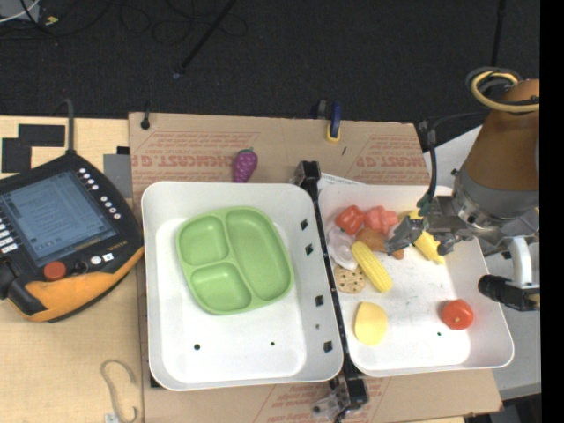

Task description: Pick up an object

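The right bin holds several toy foods. A red and pink cluster lies at its far left, a yellow corn cob and a brown cookie sit below it, a yellow lemon is near the front, and a red tomato is at the front right. My gripper hangs low over the bin's upper middle, open, its dark fingers standing either side of a small yellow piece. Whether they touch it I cannot tell.
The left bin carries a green three-part plate. A purple toy lies on the cardboard behind the bins. A teach pendant rests at the left, and a blue clamp holds the cardboard's back edge.
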`<state>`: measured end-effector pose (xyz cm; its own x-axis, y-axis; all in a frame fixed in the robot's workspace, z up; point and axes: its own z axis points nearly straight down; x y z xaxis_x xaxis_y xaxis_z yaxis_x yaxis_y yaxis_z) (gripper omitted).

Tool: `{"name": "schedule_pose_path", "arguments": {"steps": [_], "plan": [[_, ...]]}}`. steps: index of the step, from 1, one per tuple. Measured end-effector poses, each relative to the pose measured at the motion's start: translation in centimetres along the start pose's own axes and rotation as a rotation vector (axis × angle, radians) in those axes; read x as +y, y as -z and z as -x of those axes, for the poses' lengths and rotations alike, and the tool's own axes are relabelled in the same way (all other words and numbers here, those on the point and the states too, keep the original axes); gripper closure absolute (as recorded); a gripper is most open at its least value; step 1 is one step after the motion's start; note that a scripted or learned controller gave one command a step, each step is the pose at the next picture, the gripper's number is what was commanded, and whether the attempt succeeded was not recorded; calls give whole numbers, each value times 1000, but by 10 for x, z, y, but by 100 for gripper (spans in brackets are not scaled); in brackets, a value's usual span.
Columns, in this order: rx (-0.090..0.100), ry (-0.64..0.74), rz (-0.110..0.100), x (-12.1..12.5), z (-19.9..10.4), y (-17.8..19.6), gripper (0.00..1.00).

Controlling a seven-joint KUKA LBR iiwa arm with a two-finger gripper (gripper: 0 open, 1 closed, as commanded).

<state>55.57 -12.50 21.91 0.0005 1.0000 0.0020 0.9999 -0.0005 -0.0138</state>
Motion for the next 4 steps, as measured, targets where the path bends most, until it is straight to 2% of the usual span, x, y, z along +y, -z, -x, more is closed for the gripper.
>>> {"name": "schedule_pose_path", "arguments": {"steps": [1, 2, 4], "plan": [[-2, 2, 12, 3, 0, 6, 0], [0, 2, 5, -4, -9, -44, 0], [0, 1, 12, -6, -6, -131, 0]]}}
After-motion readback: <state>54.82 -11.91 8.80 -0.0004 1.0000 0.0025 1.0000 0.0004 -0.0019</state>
